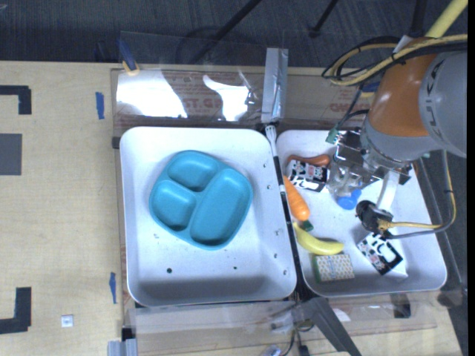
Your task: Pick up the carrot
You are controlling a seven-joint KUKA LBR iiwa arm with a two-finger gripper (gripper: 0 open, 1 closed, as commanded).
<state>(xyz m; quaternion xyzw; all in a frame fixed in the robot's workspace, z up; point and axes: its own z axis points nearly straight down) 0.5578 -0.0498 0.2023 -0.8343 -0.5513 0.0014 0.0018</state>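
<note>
The claw point(355, 175) hangs over the upper middle of the right bin point(427, 262), below the grey arm point(445, 110) and its orange band point(401, 99), which come in from the right. Whether its fingers stand apart or together cannot be told: the wrist body covers them, and only clear and metal parts show beneath it. Nothing is seen clamped between them.

Just under the claw lies a small blue item point(347, 197), partly hidden. To its left a black-and-white printed packet point(308, 173) lies near the top left of the right bin, with a reddish-orange item point(320, 159) just behind it.

The carrot point(297, 201) lies against the left wall of the right bin, left of the claw and apart from it, lengthwise from upper left to lower right, its thick end toward the front. Just below it is a banana point(319, 242), its upper tip close to the carrot's lower end. Below the banana sits a green sponge-like block point(333, 268) near the front wall.

To the right of the claw a black round part point(369, 213) with a yellow cable point(415, 227) shows, and below that a second black-and-white packet point(381, 254).

The left bin point(148, 273) holds a blue divided plate point(201, 198) with three compartments, set near its middle.
</note>
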